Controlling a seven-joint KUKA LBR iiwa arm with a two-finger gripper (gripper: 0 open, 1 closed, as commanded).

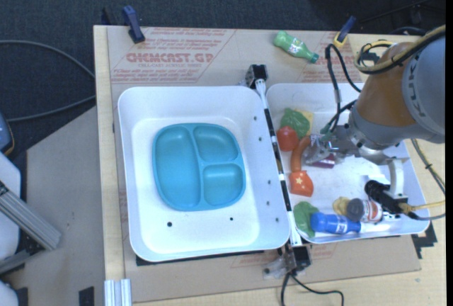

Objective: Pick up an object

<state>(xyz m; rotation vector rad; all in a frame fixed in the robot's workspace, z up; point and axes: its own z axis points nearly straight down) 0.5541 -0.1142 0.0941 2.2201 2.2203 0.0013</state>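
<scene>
My gripper [320, 151] reaches into the right bin [354, 95] from the right, low over the bin's left-middle. Just beside it lie a red-orange piece [301, 150], a red tomato-like toy [287, 137] and a green-yellow toy [297, 120]. A dark purple thing [323, 163] lies right under the fingers. Further forward sit an orange-red toy [301, 183], a green toy [305, 213], a blue bottle [335, 224] and a small round can [353, 209]. The orange wrist band [386, 103] hides the bin's right part.
The left bin [134, 156] holds a blue divided plate [199, 165]. A green bottle [295, 46] lies on the bench behind the right bin. Blue clamps [132, 23] grip the bench's back edge. Cables run along the right side.
</scene>
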